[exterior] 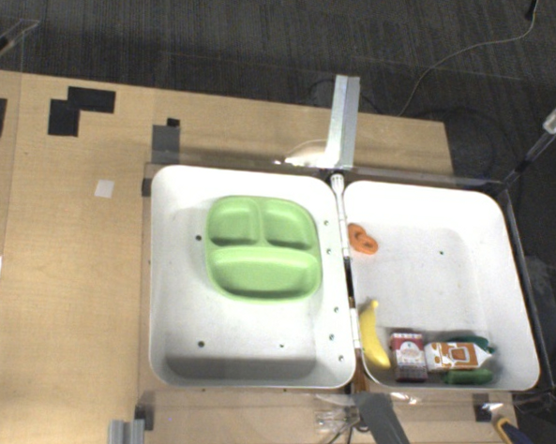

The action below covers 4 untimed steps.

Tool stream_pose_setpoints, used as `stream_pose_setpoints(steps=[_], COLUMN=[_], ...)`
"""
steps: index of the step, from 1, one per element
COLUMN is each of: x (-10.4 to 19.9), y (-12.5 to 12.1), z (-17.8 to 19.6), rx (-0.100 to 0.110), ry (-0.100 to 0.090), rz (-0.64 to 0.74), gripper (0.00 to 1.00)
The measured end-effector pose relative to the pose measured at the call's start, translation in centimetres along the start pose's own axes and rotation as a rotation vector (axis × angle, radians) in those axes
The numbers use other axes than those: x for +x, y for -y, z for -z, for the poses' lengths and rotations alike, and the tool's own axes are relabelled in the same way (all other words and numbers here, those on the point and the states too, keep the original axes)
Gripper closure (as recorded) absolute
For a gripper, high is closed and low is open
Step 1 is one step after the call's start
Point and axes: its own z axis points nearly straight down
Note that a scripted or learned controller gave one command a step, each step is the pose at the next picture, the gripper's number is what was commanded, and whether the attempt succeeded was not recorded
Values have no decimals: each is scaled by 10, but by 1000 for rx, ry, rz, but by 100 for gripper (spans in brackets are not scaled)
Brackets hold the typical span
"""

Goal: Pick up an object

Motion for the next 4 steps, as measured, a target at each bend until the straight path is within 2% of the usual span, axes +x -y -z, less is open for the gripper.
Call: stream_pose_setpoints(steps=[1,2,3,4], x=[0,7,7,42], y=[0,0,0,34], z=[0,-204,-203,-314], rx=[-1,3,2,4], ry=[0,-3,-2,-5], rz=[-128,-166,-166,-509], gripper=[100,100,0,0])
